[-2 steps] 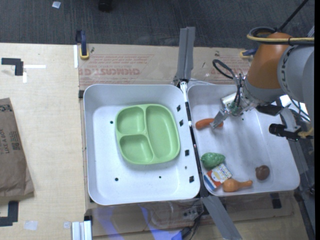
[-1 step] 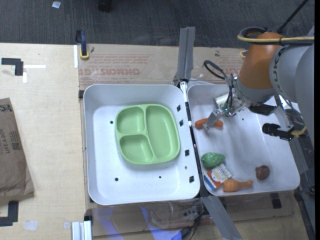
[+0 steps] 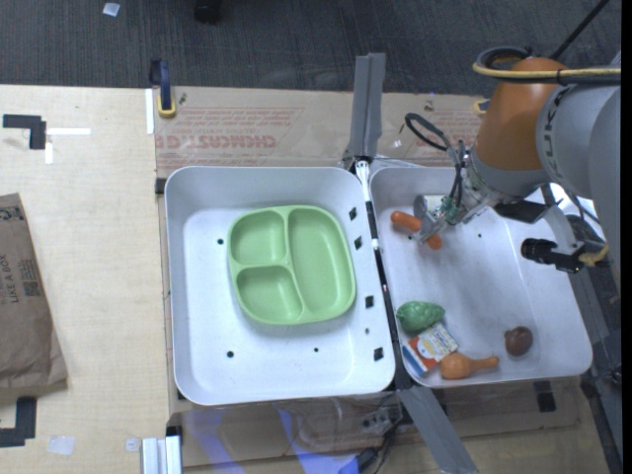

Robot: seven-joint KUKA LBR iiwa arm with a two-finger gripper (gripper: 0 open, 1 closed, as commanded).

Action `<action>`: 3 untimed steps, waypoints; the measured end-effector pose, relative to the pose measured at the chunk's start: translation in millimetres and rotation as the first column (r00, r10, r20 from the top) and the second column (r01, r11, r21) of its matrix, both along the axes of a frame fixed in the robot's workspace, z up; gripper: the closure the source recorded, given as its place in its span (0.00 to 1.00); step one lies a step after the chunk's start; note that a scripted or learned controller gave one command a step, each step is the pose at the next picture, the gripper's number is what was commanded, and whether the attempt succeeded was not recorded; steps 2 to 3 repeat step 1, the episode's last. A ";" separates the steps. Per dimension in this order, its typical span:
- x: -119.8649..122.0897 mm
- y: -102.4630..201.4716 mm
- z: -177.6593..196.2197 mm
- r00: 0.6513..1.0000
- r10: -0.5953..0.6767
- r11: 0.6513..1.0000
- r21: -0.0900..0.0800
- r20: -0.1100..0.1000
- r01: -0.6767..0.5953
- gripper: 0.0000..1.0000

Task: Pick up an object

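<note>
I see the hand [image 3: 435, 227] low in the right white bin [image 3: 553, 363]; small orange carrot-shaped toy [image 3: 404, 222] lies just left, long axis left-right; hand's opening unclear.

Even, bright overhead light, soft shadows inside the white bins [image 3: 197, 363], image slightly soft throughout.

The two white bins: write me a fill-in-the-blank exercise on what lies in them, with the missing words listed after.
1. The green plate with three compartments lies in the ____ bin.
2. The gripper is low over the right bin, next to a small ____ object.
3. The brown ball lies near the right bin's ____ wall.
4. The green toy lies just ____ the snack packet in the picture.

Missing words: left; orange; right; above
</note>
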State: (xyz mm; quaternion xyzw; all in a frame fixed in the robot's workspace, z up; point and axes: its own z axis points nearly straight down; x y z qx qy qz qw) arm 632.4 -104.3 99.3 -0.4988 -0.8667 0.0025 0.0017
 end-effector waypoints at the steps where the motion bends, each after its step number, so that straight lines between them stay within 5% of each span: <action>1: -16.0 84.6 117.5 0.996 0.090 0.996 0.002 0.008 -0.090 1.00; 3: -16.0 84.6 117.5 0.996 0.090 0.996 0.002 0.008 -0.090 1.00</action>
